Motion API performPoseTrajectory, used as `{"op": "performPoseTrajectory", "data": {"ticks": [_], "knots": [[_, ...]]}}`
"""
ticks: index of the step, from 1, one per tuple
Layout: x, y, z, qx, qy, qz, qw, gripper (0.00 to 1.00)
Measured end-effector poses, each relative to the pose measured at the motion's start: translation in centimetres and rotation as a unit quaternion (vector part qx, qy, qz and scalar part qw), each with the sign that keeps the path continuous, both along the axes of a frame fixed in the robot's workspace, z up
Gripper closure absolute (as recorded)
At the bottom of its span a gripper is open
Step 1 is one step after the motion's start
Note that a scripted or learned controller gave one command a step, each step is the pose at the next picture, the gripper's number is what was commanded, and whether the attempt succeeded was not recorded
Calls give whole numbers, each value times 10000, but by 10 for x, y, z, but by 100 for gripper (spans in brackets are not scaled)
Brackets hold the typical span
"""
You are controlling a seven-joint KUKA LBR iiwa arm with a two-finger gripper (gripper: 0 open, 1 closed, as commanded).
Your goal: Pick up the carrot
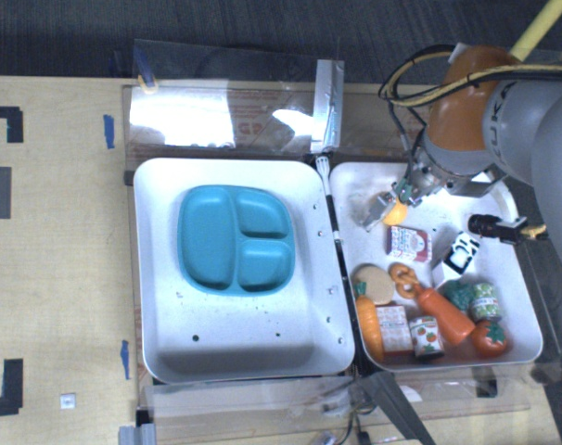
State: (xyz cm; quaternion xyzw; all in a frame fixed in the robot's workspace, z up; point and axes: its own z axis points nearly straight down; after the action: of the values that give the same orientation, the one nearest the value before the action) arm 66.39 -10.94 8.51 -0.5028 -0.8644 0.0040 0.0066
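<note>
While the gripper hangs over the far side of the right bin, the carrot lies untouched at the near left wall.

From where I stand I cannot tell if the pincer is apart or together; something small and yellow-orange sits right at its tip. The carrot is wedged between the bin wall and a small white box, with a tan disc at its upper end. It looks like a light, stiff, smooth toy, so it may slip; I would pinch it across the thick middle, though the wall and the box leave little room.
</note>
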Motion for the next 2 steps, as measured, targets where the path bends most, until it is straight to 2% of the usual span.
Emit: {"op": "performPoseTrajectory", "data": {"ticks": [1,2], "knots": [[-24,-1,1,1,-85,141,9999,0],[-18,27,107,-7,-156,748,9971,0]]}}
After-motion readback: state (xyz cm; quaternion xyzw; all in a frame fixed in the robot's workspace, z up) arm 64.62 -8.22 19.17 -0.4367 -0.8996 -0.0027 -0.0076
